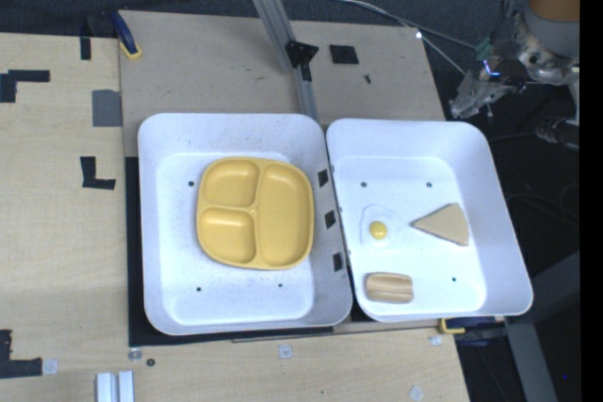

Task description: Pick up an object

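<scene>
**Camera view: parked off the bench, nothing picked yet**

Camera view, field notes. Landmark: the right bin (pixel 490 202). My gripper (pixel 476 94) hangs beyond its far right corner, outside the rim and over dark floor; whether it is wide or narrow I cannot tell at this size. Nothing is in it.

Inside the right bin lie three candidates: a tan wedge (pixel 445 224) toward its right side, a fried-egg toy (pixel 377 230) near its middle, and a bread roll (pixel 388 287) close to its near wall. Just left of this bin, in the left bin (pixel 160 202), sits a yellow divided plate (pixel 255 212).

Risks, as I judge them: the egg lies flat and may slip out. The roll sits near the wall, so I could strike the rim on descent. The wedge's tapered sides may squirt free when squeezed.
</scene>
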Available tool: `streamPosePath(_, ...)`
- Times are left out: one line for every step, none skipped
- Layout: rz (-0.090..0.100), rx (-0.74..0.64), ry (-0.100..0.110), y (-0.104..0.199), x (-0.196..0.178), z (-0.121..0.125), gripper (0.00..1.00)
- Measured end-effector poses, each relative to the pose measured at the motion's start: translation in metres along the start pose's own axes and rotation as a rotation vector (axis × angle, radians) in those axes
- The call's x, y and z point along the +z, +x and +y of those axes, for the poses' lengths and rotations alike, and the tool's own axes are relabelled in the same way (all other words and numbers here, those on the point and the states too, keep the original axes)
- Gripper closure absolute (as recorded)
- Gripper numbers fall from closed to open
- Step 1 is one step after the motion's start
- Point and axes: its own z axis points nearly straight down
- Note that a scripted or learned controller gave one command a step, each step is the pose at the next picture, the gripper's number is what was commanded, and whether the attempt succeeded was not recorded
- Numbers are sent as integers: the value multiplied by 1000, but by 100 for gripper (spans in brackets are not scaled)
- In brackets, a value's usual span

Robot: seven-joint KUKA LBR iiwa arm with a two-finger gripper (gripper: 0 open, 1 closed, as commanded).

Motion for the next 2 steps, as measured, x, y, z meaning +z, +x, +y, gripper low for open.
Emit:
streamPosePath(2, -3, 6, 51, 19, -18, 100)
streamPosePath(1, -4, 6, 107, 33, -27, 100)
